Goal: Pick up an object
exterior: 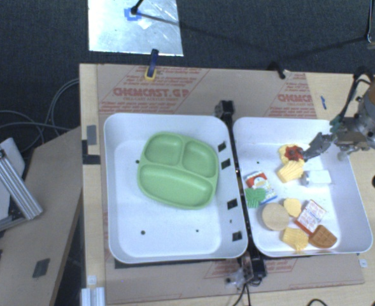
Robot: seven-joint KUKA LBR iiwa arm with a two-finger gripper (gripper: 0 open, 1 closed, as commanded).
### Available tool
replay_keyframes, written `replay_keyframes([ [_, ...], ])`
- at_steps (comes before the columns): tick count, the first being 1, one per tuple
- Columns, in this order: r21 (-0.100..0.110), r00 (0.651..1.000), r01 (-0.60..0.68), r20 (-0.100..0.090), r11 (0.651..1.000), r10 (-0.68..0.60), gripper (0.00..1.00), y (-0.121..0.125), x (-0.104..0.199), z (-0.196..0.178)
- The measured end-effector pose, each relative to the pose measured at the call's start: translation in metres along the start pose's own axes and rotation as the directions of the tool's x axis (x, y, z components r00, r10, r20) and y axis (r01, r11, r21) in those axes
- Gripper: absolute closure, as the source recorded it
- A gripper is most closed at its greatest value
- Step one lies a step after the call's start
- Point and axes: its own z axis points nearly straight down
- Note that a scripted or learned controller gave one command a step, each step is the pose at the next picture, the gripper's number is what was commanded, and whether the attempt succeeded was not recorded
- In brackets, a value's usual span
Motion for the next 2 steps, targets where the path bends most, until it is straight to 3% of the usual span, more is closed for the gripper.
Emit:
replay_keyframes([
  [1, -0.011, 1.000, 0.003, 0.002, 1.000, -0.003, 0.00, 0.002, 0.000, -0.006],
  [2, -0.010, 1.000, 0.004, 0.001, 1.000, -0.004, 0.00, 0.009, 0.009, 0.043],
])
